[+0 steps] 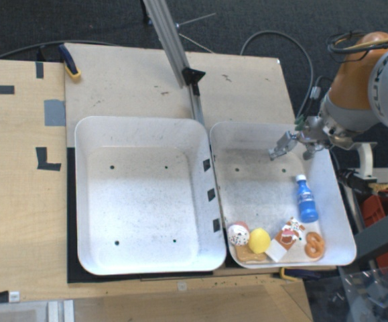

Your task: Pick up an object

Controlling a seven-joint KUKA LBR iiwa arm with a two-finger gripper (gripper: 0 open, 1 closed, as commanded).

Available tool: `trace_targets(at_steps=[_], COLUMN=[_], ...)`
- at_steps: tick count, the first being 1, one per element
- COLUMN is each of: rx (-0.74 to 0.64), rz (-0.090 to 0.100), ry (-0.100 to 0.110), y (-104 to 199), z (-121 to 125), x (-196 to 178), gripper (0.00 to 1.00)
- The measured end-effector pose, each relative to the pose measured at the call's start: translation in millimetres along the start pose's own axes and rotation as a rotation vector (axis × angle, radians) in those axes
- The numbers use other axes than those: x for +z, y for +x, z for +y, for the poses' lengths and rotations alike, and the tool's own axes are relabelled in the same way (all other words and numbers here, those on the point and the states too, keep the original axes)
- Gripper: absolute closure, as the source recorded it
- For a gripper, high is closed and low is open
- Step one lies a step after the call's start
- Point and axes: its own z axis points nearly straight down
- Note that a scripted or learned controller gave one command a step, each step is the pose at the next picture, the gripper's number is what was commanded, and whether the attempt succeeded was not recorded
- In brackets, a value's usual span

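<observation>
In the right bin [247, 173] a blue bottle [306, 200] with a white cap lies near the right wall. Along the front wall sit a white ball with red marks [238, 234], a yellow egg-shaped toy [259, 239], a red and white toy [290, 232] and an orange pretzel-like piece [314, 245]. My gripper [292, 146] hangs over the back right part of this bin, above and behind the bottle. Its fingers stand apart with nothing between them.
The left bin [86, 180] lies beside the right one. A grey metal pole [170, 39] slants down to the gap between the bins. Black cables loop behind the right bin. A blue and yellow tool [70, 62] lies at the bench's back left.
</observation>
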Motion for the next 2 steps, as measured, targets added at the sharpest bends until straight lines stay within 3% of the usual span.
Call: trace_targets(at_steps=[1, 2], rx=[-0.001, -0.002], rz=[0.0, -0.001], ry=[0.0, -0.005], y=[5, 6], z=[8, 9], x=[52, 38], gripper=[0.0, 1.0])
